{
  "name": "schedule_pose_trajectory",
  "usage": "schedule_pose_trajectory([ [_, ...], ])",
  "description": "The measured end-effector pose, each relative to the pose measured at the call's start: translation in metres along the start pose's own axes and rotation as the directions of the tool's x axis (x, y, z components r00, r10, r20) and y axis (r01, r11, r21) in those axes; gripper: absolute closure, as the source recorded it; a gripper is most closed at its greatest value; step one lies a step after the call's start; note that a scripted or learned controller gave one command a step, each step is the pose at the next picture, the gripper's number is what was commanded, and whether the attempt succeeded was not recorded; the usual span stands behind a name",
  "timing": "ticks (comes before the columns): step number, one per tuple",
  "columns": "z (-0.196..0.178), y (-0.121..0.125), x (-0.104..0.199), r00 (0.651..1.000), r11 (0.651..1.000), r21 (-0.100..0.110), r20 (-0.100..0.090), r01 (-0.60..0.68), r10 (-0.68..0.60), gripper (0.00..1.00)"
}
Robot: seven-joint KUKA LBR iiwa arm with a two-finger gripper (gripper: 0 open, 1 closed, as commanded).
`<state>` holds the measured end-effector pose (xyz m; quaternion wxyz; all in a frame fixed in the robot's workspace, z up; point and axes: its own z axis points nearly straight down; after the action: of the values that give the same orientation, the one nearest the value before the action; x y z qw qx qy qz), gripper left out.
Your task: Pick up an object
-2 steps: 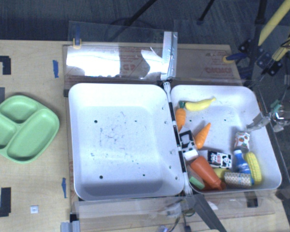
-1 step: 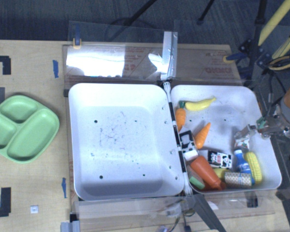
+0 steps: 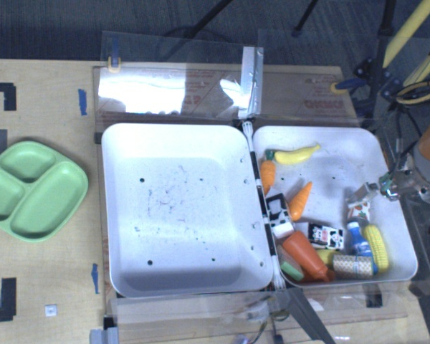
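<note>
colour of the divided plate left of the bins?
Light green. The divided plate shows clearly in the camera view, sitting on the bench beside the left bin.

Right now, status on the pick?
Gripper at right bin's right edge, nothing visibly held. Corn cob lies just below it. Carrots, banana further left.

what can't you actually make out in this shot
- Pincer, camera view: small and blurred against the right white bin; what it grips, if anything, cannot be told.
- Grey arm: cut off by the right edge.
- Green toy piece: partly hidden under the red-orange bottle-shaped toy; its shape is unclear.
- Small black-and-white printed packet: print too small to read.
</note>
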<state>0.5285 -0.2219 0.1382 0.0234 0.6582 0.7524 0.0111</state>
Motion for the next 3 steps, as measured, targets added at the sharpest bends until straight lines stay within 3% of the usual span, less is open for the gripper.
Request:
schedule_pose_trajectory([
  [1, -0.056, 0.033, -0.006, 0.996, 0.995, 0.048, -0.015, -0.089, 0.09, 0.0],
  [2, -0.003, 0.038, -0.006, 0.993, 0.993, 0.026, -0.009, -0.114, 0.114, 0.0],
  [3, 0.0, 0.037, -0.006, 0.998, 0.998, 0.009, -0.004, -0.067, 0.067, 0.0],
])
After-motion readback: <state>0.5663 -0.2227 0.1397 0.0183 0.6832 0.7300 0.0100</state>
